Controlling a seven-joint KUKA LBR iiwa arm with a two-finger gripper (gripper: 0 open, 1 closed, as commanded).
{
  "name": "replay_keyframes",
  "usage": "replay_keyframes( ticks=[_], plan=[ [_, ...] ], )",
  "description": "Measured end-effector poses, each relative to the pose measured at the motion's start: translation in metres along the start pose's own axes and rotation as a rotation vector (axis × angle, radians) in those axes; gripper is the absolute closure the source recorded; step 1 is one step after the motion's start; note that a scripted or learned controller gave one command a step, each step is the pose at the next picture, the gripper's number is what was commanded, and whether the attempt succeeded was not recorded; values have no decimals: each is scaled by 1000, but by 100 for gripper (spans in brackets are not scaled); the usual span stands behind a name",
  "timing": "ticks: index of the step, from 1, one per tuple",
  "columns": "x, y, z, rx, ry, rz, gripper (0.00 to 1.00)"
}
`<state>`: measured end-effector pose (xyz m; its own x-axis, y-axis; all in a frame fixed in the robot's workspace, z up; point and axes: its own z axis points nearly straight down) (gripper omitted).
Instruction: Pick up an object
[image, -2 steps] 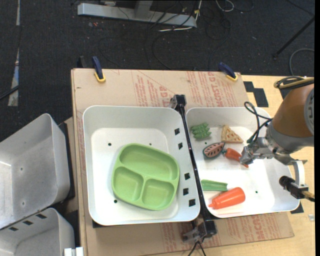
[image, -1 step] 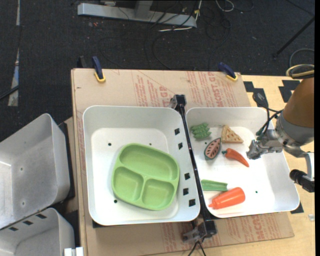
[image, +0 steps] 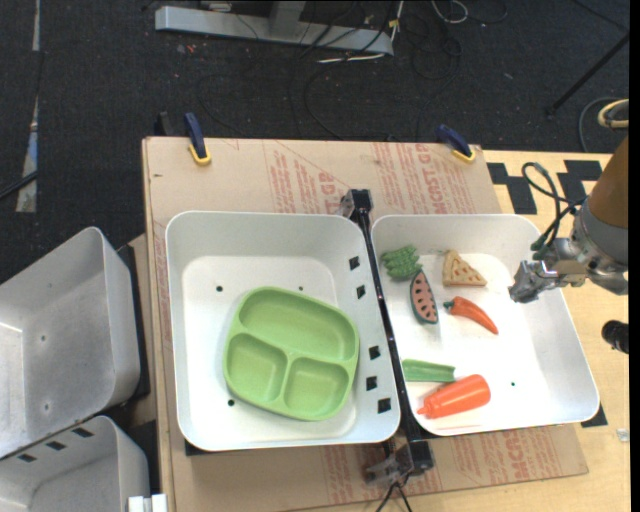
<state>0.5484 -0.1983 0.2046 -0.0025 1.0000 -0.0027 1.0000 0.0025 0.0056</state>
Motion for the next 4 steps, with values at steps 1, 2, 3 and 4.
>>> replay_keyframes(
  ticks=[1, 2, 3, 4],
  plan=[
    [53, -12, 6, 8, 4, -3, 100],
    [110, -25, 7, 8, 4, -3, 100],
    [153, -30, 1, 7, 5, -5, 100],
    [201, -32, -1, 7, 4, -5, 100]
  ],
)
